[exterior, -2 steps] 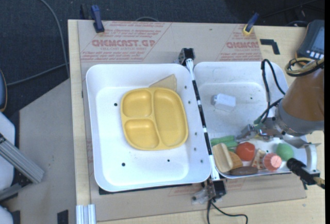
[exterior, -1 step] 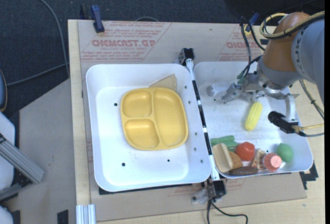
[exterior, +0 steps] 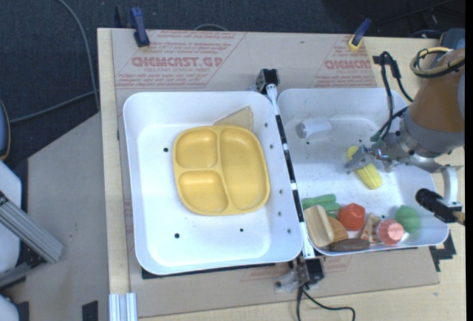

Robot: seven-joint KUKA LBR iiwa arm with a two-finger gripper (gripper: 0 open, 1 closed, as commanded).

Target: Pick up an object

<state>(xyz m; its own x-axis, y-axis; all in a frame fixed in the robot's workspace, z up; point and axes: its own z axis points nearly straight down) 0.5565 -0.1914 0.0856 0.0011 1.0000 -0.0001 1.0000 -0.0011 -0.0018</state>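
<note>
In the right bin (exterior: 332, 101), a yellow corn-like piece (exterior: 369, 177) lies near the middle. My gripper (exterior: 363, 158) comes in from the right and sits right at its upper end, low in the bin. A bit of yellow shows at the gripper's tip, but whether that piece is between the fingers is unclear. The grey arm with its orange band (exterior: 436, 101) rises behind at the right edge.
The left bin (exterior: 148, 201) holds a yellow divided plate (exterior: 222, 168) with a tan piece (exterior: 238, 118) under its far edge. In the right bin are a pale cylinder (exterior: 316, 127) and, along the front, a green piece (exterior: 319, 201), a red ball (exterior: 353, 216), a tan block (exterior: 319, 225), a pink cup (exterior: 390, 232) and a green ball (exterior: 408, 220).
</note>
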